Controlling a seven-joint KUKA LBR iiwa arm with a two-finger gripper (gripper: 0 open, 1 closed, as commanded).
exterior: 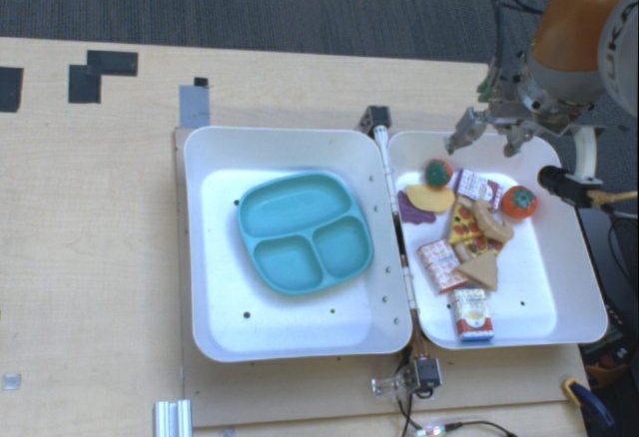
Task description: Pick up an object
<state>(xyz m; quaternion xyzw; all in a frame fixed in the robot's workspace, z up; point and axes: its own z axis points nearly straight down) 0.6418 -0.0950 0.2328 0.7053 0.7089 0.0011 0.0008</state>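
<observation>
My gripper [491,138] hangs over the far edge of the right bin [574,315], fingers spread open with nothing between them. Below it in that bin lies a heap of toy food: a green and orange ball [437,172], a yellow and purple piece [423,201], a small white carton [477,188], a red tomato [518,203], a pizza slice [462,224], a toast piece [480,270], a red patterned packet [439,263] and a small box [471,313]. All of them rest on the bin floor.
The left bin [215,325] holds a turquoise divided plate [304,231]. A metal divider [392,216] runs between the bins. The arm's orange and grey body [584,16] stands at the upper right, with cables near it.
</observation>
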